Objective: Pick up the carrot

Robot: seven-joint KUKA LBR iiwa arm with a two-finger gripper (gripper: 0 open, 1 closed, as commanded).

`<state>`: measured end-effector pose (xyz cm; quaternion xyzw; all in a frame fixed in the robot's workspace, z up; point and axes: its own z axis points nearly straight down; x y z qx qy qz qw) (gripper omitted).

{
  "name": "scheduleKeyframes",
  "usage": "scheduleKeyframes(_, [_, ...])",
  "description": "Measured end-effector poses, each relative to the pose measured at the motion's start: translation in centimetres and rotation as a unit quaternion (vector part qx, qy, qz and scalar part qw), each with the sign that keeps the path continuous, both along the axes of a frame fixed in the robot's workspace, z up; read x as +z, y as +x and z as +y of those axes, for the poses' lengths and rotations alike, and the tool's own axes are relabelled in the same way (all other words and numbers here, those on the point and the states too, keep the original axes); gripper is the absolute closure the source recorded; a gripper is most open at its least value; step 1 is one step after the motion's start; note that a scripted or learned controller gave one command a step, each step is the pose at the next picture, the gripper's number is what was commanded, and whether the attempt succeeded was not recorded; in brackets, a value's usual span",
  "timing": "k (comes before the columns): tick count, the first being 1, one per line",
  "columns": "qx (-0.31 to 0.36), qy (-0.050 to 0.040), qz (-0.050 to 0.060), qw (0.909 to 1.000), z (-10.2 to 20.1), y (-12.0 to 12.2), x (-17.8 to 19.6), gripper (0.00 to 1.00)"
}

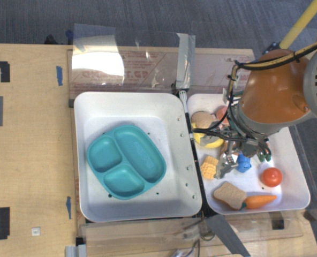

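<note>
The carrot, orange with a green end, lies at the front of the right bin, just right of a slice of bread. My gripper hangs over the middle of that bin, up and left of the carrot and apart from it. Its metal fingers point down between a corn cob and a small blue object. The arm's orange band hides the bin's back part.
A red tomato sits right of the gripper. A banana and a tan round item lie at the back left of the right bin. The left bin holds a teal divided plate.
</note>
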<state>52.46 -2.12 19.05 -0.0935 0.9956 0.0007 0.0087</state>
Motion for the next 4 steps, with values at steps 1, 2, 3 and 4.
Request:
scheduleKeyframes(1, [0.029,-0.0013,0.007,0.9995,1.5,-3.7,-0.5,0.0])
scheduleKeyframes(2, [0.156,-0.0032,0.005,0.9878,-3.2,-2.7,-0.6,0.0])
scheduleKeyframes(3, [-0.05,-0.0009,0.005,0.9987,-7.0,4.6,-2.8,0.0])
scheduleKeyframes(4, [-0.09,0.0007,0.007,0.9959,-1.2,1.4,-0.4,0.0])
